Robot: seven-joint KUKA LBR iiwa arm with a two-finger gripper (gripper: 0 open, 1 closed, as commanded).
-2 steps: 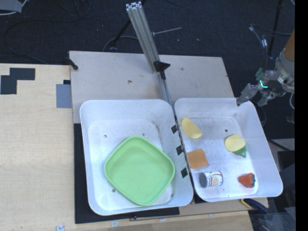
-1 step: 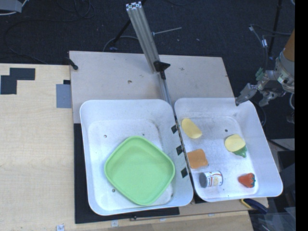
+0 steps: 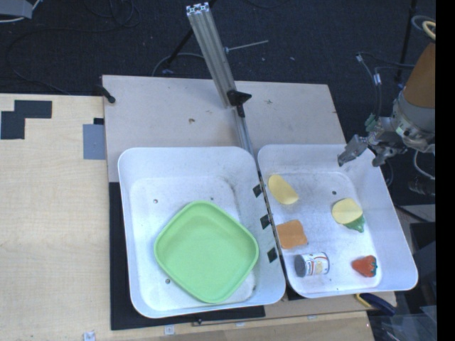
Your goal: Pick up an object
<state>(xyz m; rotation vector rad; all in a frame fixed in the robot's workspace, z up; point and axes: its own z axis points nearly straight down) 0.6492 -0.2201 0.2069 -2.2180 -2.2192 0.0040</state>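
Observation:
The right bin [image 3: 384, 190] holds a yellow wedge [image 3: 283, 190], an orange block [image 3: 291, 234], a small can lying on its side [image 3: 311, 264], a red strawberry-like piece [image 3: 365, 266] and a yellow round piece with a green base [image 3: 348, 212]. My gripper [image 3: 364, 152] hovers over the bin's far right corner, above and right of the yellow round piece. Its two fingers are spread apart and nothing sits between them.
The left bin [image 3: 135, 190] contains a green square plate [image 3: 206, 251]. A slanted metal rail [image 3: 217, 55] rises behind the bins. A wooden table surface [image 3: 50, 212] lies to the left.

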